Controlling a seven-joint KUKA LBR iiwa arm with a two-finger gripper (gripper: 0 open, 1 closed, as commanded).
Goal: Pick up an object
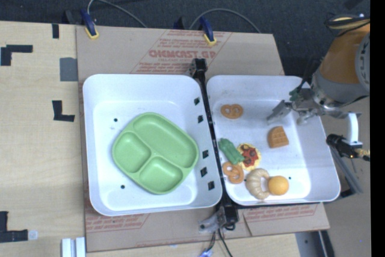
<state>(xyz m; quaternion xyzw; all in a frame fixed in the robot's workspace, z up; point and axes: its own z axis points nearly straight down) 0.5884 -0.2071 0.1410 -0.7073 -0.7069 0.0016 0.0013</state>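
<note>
- The gripper [293, 112] hangs over the upper right part of the right bin [313, 188], reaching in from the right edge; its jaws stand spread apart with nothing between them.
- Just below the jaws, near but not touching, lies a small tan waffle-like piece [277, 137], flat on the bin floor.
- Well to the left of the jaws, at about the same height, sits a brown pretzel [231, 111].
- Down and left of the jaws there is a cluster: a green leafy piece [229, 150] beside a pizza-like slice [249, 155], with a second pretzel [233, 173] just under them.
- Further below the jaws, near the bin's front wall, a pale croissant [257, 183] touches an orange ball [278, 185].
- Far left of the jaws, in the left bin [99, 99], rests a green divided tray [155, 152], tilted on the diagonal.
- The arm's orange band [346, 60] shows above and right of the jaws.
</note>
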